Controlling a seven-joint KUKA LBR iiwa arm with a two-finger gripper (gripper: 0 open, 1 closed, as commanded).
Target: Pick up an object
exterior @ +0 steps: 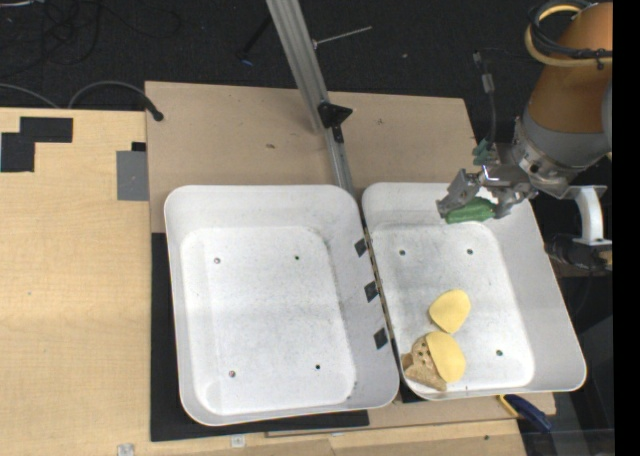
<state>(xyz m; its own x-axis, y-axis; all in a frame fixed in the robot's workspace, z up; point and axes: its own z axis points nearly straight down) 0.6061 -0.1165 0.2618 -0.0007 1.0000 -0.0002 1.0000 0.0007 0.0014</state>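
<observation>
My gripper (pixel 466 200) hangs over the far edge of the right bin (pixel 520 274), reaching in from the right. A small green object (pixel 470 212) sits between its fingers, and the gripper is shut on it. Near the bin's front, a yellow rounded object (pixel 450 310) lies on the floor. Just in front of that one, a yellow and tan object (pixel 438 359) rests against the front left corner.
The left bin (pixel 200 244) stands beside the right one, with black clips (pixel 370 291) along the shared edge. A slanted metal bar (pixel 300 54) rises behind the bins. Light wooden bench surface extends to the left.
</observation>
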